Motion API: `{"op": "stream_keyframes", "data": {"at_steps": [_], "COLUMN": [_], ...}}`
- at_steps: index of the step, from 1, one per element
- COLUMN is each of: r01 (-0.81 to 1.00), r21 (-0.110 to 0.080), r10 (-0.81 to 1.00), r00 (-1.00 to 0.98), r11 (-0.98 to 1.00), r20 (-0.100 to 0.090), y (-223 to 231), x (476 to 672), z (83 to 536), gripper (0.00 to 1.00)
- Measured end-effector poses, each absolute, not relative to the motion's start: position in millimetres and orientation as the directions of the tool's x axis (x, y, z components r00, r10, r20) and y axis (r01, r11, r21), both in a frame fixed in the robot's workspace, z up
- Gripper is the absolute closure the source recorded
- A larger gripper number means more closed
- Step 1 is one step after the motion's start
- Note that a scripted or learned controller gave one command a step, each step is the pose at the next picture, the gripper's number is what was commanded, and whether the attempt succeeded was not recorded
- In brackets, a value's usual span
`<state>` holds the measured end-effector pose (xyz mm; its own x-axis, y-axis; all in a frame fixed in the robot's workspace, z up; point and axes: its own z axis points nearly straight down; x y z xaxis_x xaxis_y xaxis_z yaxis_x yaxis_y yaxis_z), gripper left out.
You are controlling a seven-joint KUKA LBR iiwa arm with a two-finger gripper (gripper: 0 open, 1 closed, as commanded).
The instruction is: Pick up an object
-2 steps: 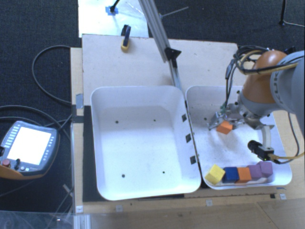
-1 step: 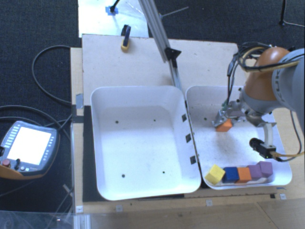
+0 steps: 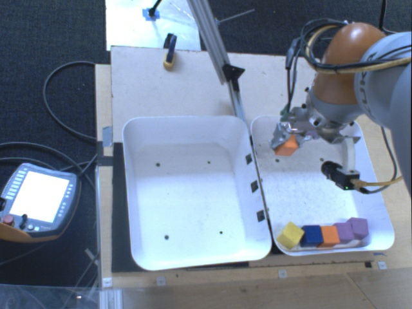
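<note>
1. The orange block [image 3: 287, 146] sits between the fingers of the gripper [image 3: 284, 138], near the far left corner of the right bin [image 3: 380, 201]. The fingers are closed on it and it looks lifted off the bin floor.
2. The bin's left wall is just beside the block, and the far rim is close too.
3. The middle of the right bin is bare white floor with lots of room.
4. Along the near edge of that bin sits a row: a yellow block [image 3: 290, 235], a blue block [image 3: 312, 235], another orange block [image 3: 329, 235] and two purple blocks [image 3: 353, 229], touching side by side.
5. The left bin [image 3: 138, 192] is next to it on the table [image 3: 141, 82].
6. A slanted metal pole [image 3: 212, 34] crosses the far side of the table.
</note>
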<state>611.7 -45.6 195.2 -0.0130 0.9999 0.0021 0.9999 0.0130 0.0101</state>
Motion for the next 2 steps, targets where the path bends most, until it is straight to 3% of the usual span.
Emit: {"op": "stream_keyframes", "data": {"at_steps": [1,2], "r01": [1.000,1.000], "r21": [0.008,0.002], "r10": [1.000,1.000], "r00": [-0.012,-0.011], "r11": [0.012,0.011], "r20": [0.002,0.002], "y": [8,62], "x": [669.0,680.0], "z": [200,190], "gripper": [1.00,1.00]}}
